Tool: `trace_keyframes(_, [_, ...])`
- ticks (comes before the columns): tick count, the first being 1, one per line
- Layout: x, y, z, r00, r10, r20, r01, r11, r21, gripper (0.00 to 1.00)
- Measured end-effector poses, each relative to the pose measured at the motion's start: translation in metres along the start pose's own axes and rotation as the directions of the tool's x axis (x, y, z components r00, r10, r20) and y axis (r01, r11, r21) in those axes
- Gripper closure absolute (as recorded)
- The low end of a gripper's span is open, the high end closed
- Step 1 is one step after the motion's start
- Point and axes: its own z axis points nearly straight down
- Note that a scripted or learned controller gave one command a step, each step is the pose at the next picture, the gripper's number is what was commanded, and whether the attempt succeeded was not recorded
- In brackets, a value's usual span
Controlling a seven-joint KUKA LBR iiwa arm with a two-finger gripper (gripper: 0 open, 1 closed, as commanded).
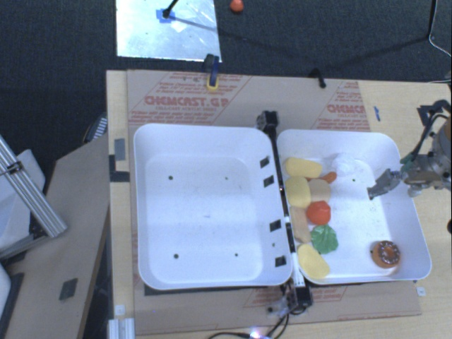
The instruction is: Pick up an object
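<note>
The right bin holds several toy foods along its left wall: a yellow piece, a second yellow piece, a beige piece, a red tomato-like piece, a green leafy piece and another yellow piece. A white crumpled thing lies near the far wall. A brown donut sits at the near right corner. My gripper hangs over the bin's right part, apart from all of them, with bare floor under it. Nothing shows in its grasp.
The left bin stands beside the right one, joined by black clips along the shared wall. A yellow and blue clamp sits at the bench's far edge. A metal sheet and an orange ball lie beyond the bench.
</note>
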Motion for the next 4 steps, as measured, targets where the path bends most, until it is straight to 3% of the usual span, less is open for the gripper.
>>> trace_keyframes(1, [0.046,-0.002,0.152,1.0,-0.004,-0.003,0.004,1.0,0.001,0.0])
trace_keyframes(2, [0.077,0.055,0.161,1.0,-0.002,0.001,0.002,1.0,-0.003,0.0])
trace_keyframes(3, [0.077,0.054,0.152,1.0,-0.001,0.0,0.001,1.0,-0.002,1.0])
trace_keyframes(4, [0.132,0.155,0.059,1.0,-0.005,0.001,0.005,1.0,-0.007,1.0])
